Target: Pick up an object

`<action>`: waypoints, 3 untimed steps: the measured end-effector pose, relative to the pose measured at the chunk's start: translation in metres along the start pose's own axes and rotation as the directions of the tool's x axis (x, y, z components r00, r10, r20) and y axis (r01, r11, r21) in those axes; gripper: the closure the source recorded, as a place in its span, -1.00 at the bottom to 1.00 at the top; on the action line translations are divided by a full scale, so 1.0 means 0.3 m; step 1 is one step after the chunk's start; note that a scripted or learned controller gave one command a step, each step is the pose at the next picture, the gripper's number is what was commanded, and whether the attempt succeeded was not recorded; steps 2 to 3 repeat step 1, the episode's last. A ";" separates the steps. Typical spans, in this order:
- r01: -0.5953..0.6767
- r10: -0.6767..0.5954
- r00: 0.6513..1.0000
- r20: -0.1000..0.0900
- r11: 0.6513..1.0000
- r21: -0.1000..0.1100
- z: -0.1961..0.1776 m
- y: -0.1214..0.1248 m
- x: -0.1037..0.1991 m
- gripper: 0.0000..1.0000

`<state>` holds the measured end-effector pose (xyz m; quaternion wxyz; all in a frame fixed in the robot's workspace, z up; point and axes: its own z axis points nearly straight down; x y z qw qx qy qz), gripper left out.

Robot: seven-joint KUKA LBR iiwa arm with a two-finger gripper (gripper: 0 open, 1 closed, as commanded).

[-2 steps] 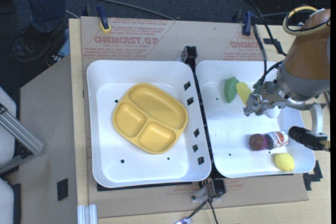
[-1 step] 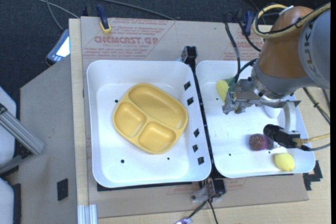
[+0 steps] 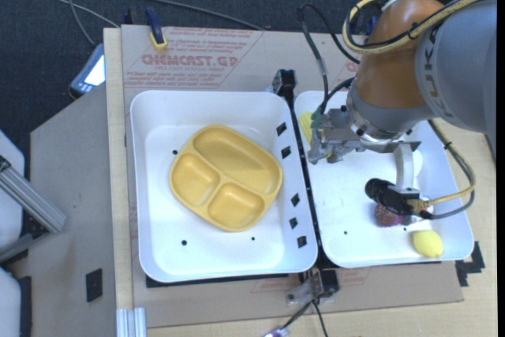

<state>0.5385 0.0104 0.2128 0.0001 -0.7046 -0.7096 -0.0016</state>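
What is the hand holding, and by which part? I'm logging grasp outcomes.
Cannot be told: the arm covers the hand over the right bin.
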 end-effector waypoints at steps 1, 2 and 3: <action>-0.001 0.001 1.000 0.000 1.000 0.002 0.015 0.021 0.158 1.00; -0.001 0.001 1.000 0.000 1.000 0.002 0.015 0.021 0.158 1.00; -0.001 0.001 1.000 0.000 1.000 0.002 0.015 0.021 0.158 1.00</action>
